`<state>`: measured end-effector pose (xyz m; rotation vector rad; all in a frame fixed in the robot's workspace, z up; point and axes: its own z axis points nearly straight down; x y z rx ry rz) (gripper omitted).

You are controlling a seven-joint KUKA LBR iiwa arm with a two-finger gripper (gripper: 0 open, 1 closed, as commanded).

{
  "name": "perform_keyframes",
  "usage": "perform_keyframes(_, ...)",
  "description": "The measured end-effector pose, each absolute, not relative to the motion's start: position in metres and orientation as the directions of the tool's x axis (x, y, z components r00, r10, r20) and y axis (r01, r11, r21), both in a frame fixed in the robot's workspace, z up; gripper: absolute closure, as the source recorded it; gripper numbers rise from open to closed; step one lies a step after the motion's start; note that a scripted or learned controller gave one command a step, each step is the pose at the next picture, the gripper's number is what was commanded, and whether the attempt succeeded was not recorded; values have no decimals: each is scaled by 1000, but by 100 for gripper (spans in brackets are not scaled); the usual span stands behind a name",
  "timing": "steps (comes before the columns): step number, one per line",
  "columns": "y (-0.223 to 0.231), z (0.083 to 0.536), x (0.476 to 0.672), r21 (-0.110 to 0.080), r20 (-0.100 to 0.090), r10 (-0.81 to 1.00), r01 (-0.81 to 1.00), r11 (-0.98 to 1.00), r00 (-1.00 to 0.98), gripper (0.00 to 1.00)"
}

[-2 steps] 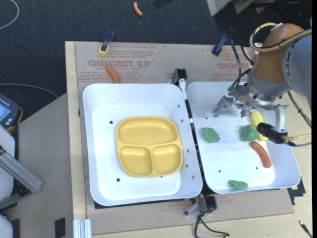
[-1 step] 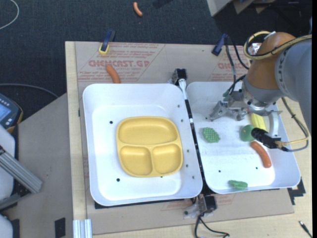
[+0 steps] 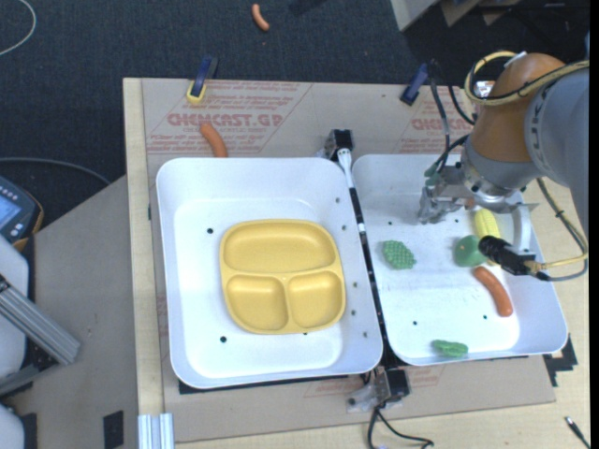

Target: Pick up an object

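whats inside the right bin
In the right bin: a green textured piece, a small green piece, a sausage, a yellow item and another green item. The arm covers the bin's far right corner.

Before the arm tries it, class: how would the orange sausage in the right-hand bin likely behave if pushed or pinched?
The orange sausage is a slim, rounded cylinder, so it would probably roll sideways if nudged. It looks smooth and glossy, so it may slip between fingers. It lies flat on the right bin, so tipping seems unlikely.
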<state>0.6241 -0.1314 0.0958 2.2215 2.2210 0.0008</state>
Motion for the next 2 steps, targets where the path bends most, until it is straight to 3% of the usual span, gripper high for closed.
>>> perform_keyframes(2, -146, 207, 618, 7, -2, 1000, 1000, -2, 2, 100)
